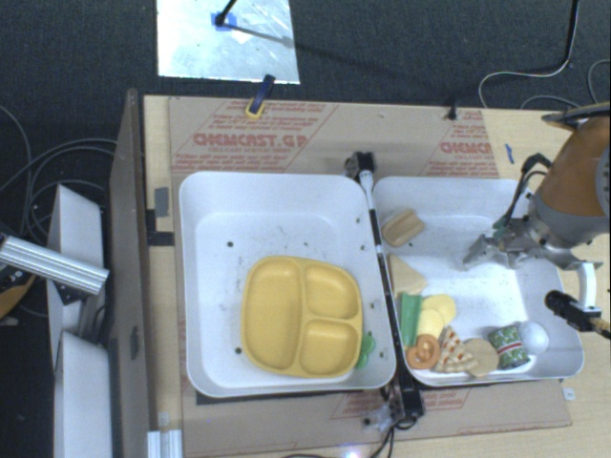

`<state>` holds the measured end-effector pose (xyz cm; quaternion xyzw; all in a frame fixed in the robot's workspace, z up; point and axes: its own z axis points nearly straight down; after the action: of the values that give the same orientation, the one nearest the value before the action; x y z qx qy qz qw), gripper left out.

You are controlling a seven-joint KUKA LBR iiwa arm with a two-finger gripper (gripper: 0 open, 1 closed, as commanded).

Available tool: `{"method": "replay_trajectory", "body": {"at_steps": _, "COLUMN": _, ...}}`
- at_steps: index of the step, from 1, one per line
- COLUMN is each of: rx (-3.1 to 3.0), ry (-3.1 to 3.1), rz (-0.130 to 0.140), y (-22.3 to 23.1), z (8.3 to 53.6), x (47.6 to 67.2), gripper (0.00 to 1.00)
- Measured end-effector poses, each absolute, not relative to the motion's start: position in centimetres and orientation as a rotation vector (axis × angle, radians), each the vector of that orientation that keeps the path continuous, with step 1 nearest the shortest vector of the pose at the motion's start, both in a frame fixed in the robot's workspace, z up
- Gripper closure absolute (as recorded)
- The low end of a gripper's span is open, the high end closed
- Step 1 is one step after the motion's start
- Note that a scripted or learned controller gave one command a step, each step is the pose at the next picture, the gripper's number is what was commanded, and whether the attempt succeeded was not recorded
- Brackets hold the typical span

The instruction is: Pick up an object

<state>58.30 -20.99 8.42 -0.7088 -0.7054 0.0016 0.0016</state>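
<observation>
Gripper [489, 248] is hovering, fingers apart and holding nothing, over bare floor of the right bin [558, 370]; toy food [441, 337] is lying near its front, nothing lifted yet.

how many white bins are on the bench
2. The left bin holds a yellow divided tray. The right bin holds a heap of small food items at its near edge, with the gripper over its middle.
</observation>
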Motion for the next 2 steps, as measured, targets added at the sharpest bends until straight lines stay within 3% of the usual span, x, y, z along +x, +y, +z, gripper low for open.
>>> {"method": "replay_trajectory", "body": {"at_steps": 1, "rx": -2.218, "ry": -2.239, "rz": -0.01, "y": -18.4, "z": 9.5, "x": 67.4, "gripper": 0.0}}
{"method": "replay_trajectory", "body": {"at_steps": 2, "rx": -2.223, "ry": -2.214, "rz": 0.005, "y": -20.9, "z": 8.5, "x": 58.4, "gripper": 0.0}}
